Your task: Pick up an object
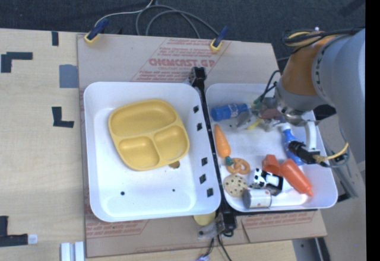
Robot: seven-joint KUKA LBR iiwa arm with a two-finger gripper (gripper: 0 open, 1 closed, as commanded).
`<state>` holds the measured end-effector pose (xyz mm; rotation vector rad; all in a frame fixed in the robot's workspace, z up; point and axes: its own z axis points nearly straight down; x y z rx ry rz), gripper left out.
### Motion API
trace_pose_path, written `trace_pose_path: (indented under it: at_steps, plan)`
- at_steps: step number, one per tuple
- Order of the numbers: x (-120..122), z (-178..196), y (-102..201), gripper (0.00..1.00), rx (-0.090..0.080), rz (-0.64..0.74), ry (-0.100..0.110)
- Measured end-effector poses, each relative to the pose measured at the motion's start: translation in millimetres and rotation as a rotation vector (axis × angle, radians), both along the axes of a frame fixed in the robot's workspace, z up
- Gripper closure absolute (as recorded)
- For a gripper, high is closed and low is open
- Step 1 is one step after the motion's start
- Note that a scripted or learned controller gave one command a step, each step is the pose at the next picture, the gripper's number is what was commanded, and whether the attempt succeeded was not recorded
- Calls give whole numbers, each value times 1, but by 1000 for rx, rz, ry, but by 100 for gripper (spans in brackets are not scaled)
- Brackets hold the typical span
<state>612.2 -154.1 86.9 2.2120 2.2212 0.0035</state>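
Silver can (256, 198): lies on its side at the near edge of the right bin (325, 193), well below the end effector in the view and nearest the camera.
Cookie (235, 184): round and speckled, just left of the can, touching or nearly touching it.
Black-and-white toy (266, 179): just above the can, between the cookie and the orange pieces.
Orange cone-shaped toy (295, 175): below and a little right of the end effector, tilted, with a red-orange piece (271, 164) touching its left side.
Pretzel (238, 165): below and left of the end effector, near the bin's left wall.
Carrot (222, 142): left of and below the end effector, lying lengthwise along the divider between the bins.
Blue-and-white item (291, 142): just below the end effector, partly mixed with the arm's cabling; what it is cannot be told.
End effector (265, 116): low over the upper part of the right bin, under the grey arm (338, 79) with its orange band; whether it is open or closed cannot be told, and nothing is seen gripped.
Blue bottle (228, 112): on its side just left of the end effector, near it but seemingly apart.
Yellow divided plate (148, 133): in the left bin (98, 153), well to the left of the end effector.
Counter (35, 135): light wood, with cardboard under both bins.
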Motion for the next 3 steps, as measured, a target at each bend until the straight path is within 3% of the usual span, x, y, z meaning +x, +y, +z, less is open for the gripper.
trace_pose_path:
  at_steps: [1,2,3]
  plan:
    - [45,-3,42,0,-1,-5,27]
    - [-18,1,2,0,1,-7,1]
    - [35,-2,45,0,-1,-1,8]
